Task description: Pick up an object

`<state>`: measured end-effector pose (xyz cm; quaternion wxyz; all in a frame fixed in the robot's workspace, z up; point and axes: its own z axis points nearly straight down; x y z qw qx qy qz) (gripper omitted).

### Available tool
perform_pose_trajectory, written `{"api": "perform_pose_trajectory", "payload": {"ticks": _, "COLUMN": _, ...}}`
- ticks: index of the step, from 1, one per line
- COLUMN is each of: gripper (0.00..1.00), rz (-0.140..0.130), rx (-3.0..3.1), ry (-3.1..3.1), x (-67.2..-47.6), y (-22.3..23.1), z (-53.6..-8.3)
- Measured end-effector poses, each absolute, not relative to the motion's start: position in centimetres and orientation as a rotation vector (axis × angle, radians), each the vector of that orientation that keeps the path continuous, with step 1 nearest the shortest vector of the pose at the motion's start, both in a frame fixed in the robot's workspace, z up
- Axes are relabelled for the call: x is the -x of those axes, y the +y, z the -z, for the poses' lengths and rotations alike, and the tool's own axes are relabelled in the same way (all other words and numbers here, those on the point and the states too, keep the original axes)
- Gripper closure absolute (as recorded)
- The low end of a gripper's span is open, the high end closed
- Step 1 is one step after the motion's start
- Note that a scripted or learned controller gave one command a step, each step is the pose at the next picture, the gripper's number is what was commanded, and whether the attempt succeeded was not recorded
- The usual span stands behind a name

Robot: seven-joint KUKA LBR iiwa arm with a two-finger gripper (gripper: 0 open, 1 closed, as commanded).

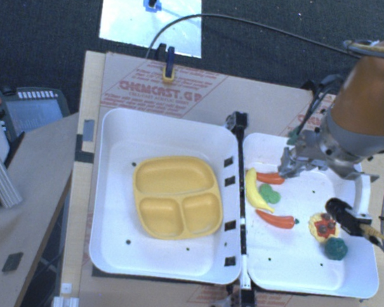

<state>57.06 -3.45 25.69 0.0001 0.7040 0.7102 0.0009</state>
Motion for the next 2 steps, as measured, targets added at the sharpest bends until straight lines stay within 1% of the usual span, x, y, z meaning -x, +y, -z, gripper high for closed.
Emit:
{"api": "perform_pose_trajectory", "payload": {"ticks": 1, "gripper": 1.00, "rz": -0.003, "rx": -2.212, "ry": 2.231, "x": -56.2, "y": 1.3, "z": -24.1}}
{"api": "perform_pose_trajectory", "payload": {"ticks": 2, "gripper": 1.00, "rz": -0.003, "rx": -2.211, "ry": 2.234, "x": -54.9, "y": 7.5, "z": -23.8}}
